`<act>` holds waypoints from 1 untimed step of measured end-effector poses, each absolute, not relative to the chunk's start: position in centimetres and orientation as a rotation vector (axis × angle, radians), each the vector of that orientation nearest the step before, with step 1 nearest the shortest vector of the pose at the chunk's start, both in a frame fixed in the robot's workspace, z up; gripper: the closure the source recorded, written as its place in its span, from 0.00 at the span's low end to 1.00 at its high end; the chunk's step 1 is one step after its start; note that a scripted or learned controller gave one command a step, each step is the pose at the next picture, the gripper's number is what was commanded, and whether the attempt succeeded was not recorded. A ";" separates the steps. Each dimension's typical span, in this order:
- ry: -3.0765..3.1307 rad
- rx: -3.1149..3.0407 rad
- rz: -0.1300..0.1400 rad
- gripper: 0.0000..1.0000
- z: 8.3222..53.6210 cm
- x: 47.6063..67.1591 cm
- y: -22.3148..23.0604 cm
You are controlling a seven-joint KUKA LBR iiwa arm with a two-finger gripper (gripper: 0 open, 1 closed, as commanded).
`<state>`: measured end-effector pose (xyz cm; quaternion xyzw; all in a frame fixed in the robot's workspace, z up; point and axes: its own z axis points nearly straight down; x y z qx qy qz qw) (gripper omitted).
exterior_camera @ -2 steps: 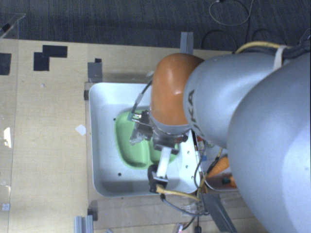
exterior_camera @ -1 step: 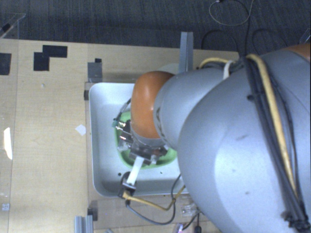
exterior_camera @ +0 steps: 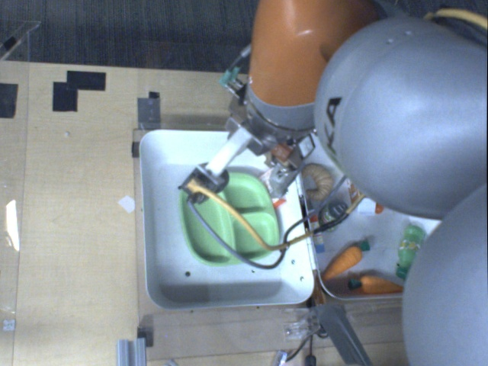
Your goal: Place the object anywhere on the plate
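arm [exterior_camera: 396,113] overhangs green plate [exterior_camera: 229,223]; carrots [exterior_camera: 345,258] and bottle [exterior_camera: 410,248] lie in other bin [exterior_camera: 385,231].

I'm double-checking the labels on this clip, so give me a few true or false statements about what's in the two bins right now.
1. The green plate lies in the left bin. True.
2. Two orange carrots lie on the plate. False: the carrots lie in the right bin.
3. The plate is divided into compartments. True.
4. The plate is red. False: it is green.
5. A green object lies in the right bin. True.
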<state>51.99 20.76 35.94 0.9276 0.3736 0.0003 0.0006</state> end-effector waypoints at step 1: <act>1.187 2.904 -0.003 1.00 36.7 52.2 21.0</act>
